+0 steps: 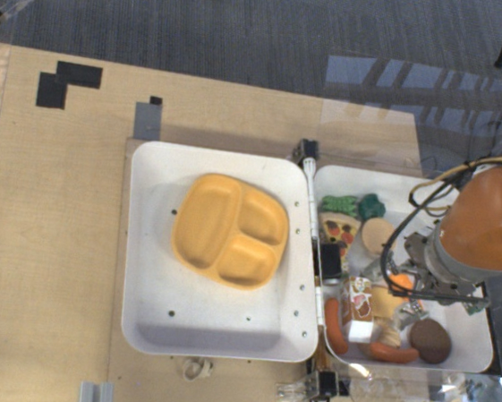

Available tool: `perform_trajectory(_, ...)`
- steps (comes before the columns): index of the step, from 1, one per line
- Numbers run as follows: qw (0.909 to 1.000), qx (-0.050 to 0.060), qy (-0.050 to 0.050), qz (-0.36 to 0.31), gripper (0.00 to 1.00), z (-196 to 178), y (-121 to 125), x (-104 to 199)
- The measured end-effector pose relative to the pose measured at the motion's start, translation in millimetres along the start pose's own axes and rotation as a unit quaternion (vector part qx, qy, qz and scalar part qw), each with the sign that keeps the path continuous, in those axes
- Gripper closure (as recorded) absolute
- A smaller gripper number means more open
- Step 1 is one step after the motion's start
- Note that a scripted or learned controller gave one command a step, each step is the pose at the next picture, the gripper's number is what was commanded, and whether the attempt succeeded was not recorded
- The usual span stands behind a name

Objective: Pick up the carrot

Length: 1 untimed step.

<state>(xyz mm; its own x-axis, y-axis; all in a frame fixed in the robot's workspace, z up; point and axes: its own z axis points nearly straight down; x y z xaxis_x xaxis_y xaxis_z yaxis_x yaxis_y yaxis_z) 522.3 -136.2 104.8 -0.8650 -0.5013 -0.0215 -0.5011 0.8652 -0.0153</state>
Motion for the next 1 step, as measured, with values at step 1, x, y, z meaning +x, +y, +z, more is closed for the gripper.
perform_trajectory(1,0.9996,0.003,-0.002,0.028,0.00,7.1,-44.1,26.1)
